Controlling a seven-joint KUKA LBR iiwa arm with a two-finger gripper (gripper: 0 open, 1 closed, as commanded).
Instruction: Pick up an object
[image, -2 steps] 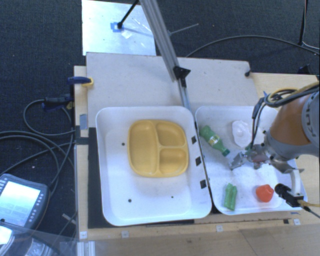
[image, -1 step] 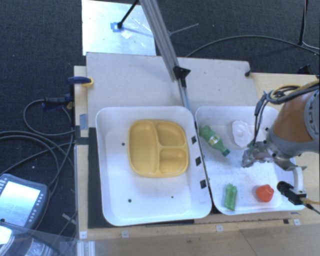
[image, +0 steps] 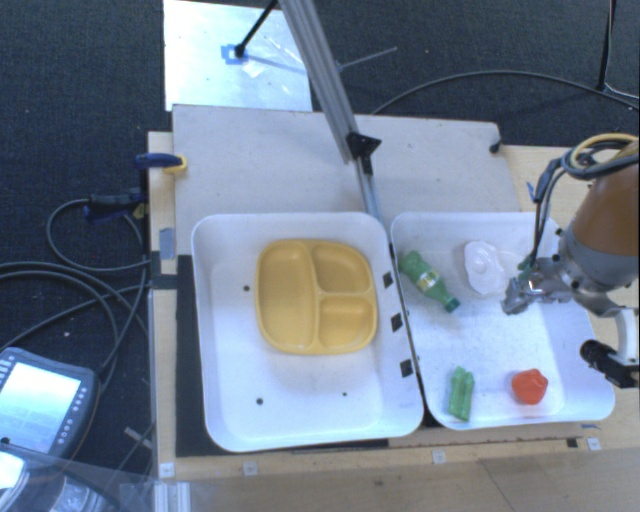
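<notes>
— Reaching in from the right, where does the tool (image: 520, 296) sit?
— Low over the right bin (image: 500, 410), near its right side. Whether it is apart or together cannot be told.
— What lies closest?
— A crumpled white object (image: 487, 266), just left of the tool. Further left, a green bottle (image: 428, 281) lies on its side.
— And toward the front?
— A red object (image: 530, 386) and a small green object (image: 460, 393), apart from each other.
— The left bin (image: 230, 380)?
— It holds a yellow divided plate (image: 316, 296). Both bins rest on the counter (image: 260, 160).
</notes>
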